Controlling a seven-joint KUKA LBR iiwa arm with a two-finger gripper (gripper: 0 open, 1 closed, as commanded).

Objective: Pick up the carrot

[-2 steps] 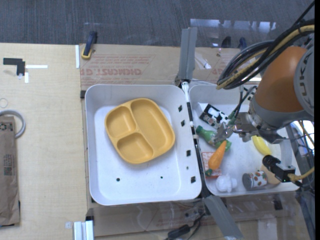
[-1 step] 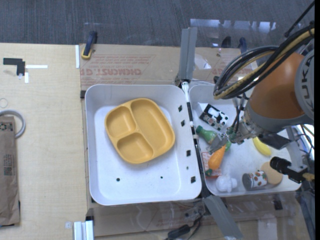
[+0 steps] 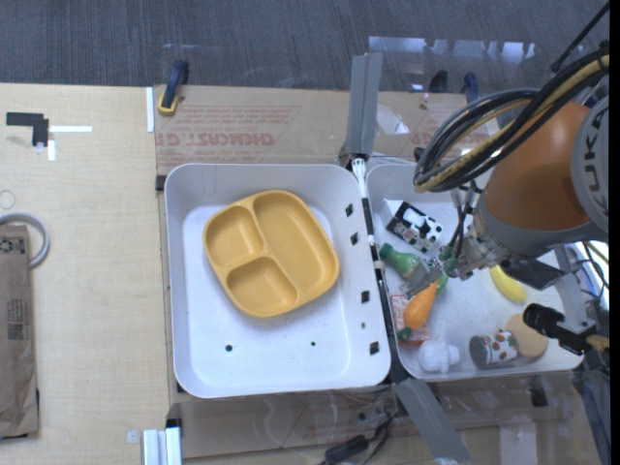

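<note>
One carrot (image 3: 421,306) just below-left of the fingers (image 3: 453,265), apart.

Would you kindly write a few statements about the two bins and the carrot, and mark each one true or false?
1. The yellow divided plate lies in the left bin. True.
2. The carrot lies on the plate. False: it lies in the right bin, near the dividing edge.
3. The tool is above the right bin, close to the carrot's green top. True.
4. The plate has two compartments. False: it has three.
5. A small can lies in the right bin. True.
</note>
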